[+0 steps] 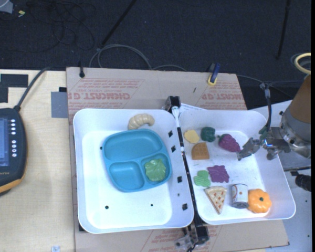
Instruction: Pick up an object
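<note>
Dark floor with loose cables fills the top of my view, and below it I see a wooden bench (37, 214) with a sheet of cardboard (147, 91) on it. On the cardboard two shallow white bins stand side by side, touching along the middle.

I see the left bin (94, 214) holding a blue divided tray (128, 159). A green lettuce leaf (156, 169) lies in the tray's small right compartment. A beige croissant (141, 121) lies near the far wall of this bin, just beyond the tray.

At the left edge of the bench a control tablet (2, 148) lies with its screen up.

The arm (303, 114) reaches in from the right, over the far right part of the right bin (281, 214). Its gripper (249, 148) hangs just beside a purple bunch of grapes (229, 142). I cannot tell how the jaws stand, and I see nothing between them.

The things to pick all lie in the right bin. In the far row I see a yellow piece (191, 136), a dark green piece (208, 134) and the grapes. A brown slice of bread (200, 151) is just below the yellow one. In the middle lie a green leaf (202, 179) and a purple leaf (218, 173), touching. Near the front wall lie a pizza slice (216, 198), a small can (239, 196) and an orange pumpkin (259, 200); the can touches the pumpkin.
</note>
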Controlling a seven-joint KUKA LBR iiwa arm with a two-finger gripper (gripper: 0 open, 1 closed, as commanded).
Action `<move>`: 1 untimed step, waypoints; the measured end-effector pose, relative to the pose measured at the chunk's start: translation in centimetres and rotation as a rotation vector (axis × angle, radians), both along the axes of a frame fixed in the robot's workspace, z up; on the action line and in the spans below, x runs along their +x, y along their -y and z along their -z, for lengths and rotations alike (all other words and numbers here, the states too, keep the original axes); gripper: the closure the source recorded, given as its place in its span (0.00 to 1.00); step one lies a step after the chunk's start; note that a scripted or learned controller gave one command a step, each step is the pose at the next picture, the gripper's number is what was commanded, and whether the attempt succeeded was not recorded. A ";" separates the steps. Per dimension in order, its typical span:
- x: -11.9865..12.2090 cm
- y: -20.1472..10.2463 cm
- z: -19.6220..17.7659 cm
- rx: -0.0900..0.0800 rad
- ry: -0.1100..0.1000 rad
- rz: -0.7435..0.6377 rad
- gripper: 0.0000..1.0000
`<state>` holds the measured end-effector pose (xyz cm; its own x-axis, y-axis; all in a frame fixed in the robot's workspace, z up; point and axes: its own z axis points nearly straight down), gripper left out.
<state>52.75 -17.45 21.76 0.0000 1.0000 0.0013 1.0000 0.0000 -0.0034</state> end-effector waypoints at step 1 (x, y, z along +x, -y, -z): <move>-0.7 -5.5 13.4 0.003 -0.002 -0.003 0.00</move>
